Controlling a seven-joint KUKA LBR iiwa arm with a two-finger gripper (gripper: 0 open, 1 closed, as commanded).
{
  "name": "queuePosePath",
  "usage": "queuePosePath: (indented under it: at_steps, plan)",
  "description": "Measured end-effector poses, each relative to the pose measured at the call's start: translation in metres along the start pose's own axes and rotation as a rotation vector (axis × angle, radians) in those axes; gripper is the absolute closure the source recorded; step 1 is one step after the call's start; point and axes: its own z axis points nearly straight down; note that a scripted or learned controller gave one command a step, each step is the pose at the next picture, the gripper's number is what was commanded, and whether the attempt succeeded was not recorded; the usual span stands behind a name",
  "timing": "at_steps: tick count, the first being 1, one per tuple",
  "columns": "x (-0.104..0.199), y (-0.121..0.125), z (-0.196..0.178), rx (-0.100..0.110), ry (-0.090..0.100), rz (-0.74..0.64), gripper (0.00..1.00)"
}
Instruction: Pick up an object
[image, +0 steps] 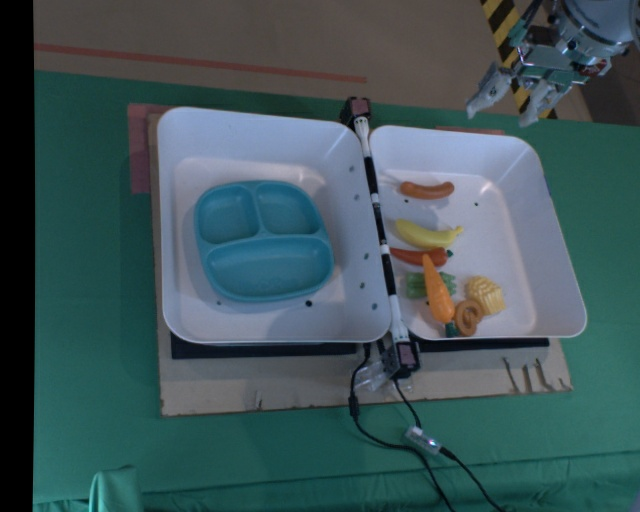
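The right bin (545, 195) holds toy food: a sausage (427, 189) near the back, a yellow banana (428, 235), a red chili (416, 256), an orange carrot (436, 287), a yellow corn piece (486, 293) and a brown pretzel ring (467, 317) at the front. My gripper (511, 101) hangs high above the bin's back right corner, fingers spread open and pointing down, nothing between them.
The left bin (180, 140) carries a teal divided plate (263, 240). A rod with clamps (375, 215) runs between the bins. Cables (400, 425) trail over the green cloth in front. Yellow-black hazard tape (500, 20) lies behind the gripper.
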Motion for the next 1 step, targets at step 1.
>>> queuePosePath:
  at_steps: [1]
  plan:
    - [0.0235,-0.0447,0.0859,0.000,-0.002,-0.001,0.00]
